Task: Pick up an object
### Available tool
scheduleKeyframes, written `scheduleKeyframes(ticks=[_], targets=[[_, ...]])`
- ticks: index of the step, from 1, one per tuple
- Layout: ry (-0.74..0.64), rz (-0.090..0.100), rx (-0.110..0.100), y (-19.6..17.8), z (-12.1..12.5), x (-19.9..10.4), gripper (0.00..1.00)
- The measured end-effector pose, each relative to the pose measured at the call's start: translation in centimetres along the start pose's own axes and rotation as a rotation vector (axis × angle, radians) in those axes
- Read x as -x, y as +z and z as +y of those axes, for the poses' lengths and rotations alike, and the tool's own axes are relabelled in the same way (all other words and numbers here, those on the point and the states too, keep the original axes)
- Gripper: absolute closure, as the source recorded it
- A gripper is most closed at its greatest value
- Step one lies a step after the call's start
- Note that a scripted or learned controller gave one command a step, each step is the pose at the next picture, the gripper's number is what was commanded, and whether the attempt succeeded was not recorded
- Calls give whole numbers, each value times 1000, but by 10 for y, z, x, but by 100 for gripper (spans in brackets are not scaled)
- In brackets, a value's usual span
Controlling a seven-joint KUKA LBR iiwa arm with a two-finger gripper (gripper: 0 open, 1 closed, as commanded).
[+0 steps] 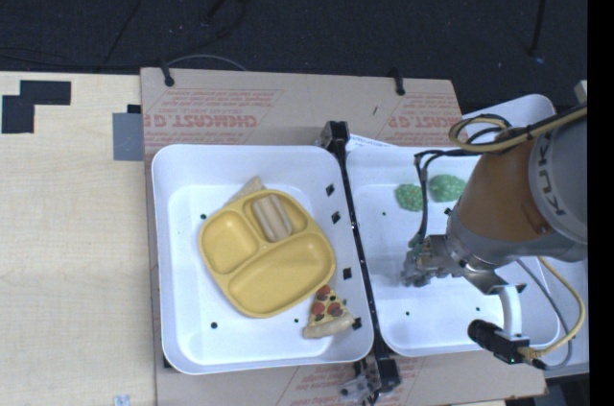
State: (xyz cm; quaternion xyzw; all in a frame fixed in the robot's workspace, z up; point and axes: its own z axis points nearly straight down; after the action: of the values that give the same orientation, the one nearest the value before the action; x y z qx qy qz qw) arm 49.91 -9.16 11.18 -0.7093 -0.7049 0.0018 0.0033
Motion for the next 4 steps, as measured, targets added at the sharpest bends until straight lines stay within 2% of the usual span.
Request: scheduleKeyframes(ticks=[1,2,3,4], targets=[[-7,-2,8,-57,-7,-5,100],[-7,-2,8,-99,-6,-2,100],[-7,-2,7,-126,-6,-2,100],[-10,-1,5,-128,11,-47,100]])
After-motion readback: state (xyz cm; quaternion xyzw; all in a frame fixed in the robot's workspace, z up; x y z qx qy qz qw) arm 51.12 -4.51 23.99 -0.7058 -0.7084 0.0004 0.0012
